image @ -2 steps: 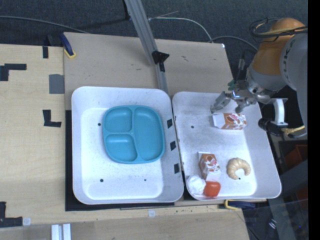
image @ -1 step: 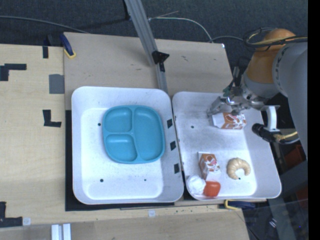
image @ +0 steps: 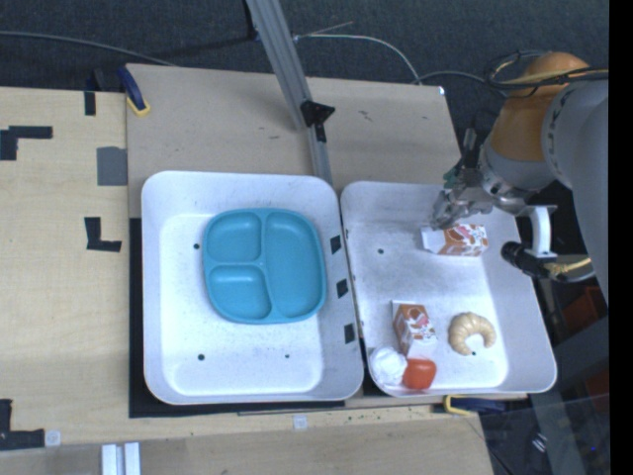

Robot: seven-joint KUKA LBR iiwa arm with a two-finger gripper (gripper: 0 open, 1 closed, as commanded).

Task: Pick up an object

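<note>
Two bins are sitting side by side on the worktop (image: 59, 265) — the left bin (image: 173, 295) is carrying a blue divided plate (image: 265, 265), the right bin (image: 519, 359) the loose items. End effector (image: 457, 206) is hovering low at the far side of the right bin, right over a small red-and-white packet (image: 457, 238), prob. the target. Can't tell its state. Packet is lying on the bin floor, so nothing's lifted yet — grasp and lift are remaining. Carton (image: 412, 326), croissant (image: 472, 332), tomato (image: 419, 374) are sitting near the front, untouched.
</note>
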